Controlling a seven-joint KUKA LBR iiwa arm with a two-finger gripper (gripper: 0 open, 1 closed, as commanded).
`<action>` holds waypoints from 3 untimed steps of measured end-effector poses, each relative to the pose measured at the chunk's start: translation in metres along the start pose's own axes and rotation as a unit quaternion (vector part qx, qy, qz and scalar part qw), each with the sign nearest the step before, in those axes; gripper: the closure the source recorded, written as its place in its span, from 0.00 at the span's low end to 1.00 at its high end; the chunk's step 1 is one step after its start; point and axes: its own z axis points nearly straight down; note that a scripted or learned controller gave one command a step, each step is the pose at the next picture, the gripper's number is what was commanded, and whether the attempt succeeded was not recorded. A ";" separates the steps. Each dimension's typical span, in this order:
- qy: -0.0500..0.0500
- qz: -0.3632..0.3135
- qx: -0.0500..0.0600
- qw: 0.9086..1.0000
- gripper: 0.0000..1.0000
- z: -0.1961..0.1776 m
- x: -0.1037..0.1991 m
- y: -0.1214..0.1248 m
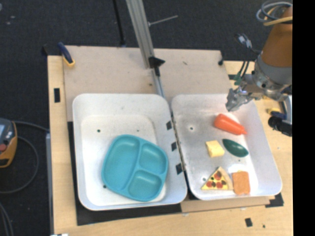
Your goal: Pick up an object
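Nothing lifted yet: pincer point(235, 102) hovers above carrot point(229, 124) in right bin point(266, 132); finger state unclear; grasp remains.

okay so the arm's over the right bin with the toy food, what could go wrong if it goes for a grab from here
The gripper hovers near the bin's far rim, just beyond the orange carrot; a straight descent could land on bare floor or clip only the carrot's end, and the tapered shape could slip out. The yellow cheese block and dark green leaf-shaped piece sit close together, so closing there might nudge one or catch both.
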 end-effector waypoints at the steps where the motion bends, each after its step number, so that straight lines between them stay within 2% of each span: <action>1: 0.000 0.001 0.001 1.000 1.00 0.008 0.044 -0.003; 3: 0.001 0.000 0.001 1.000 1.00 0.025 0.142 -0.017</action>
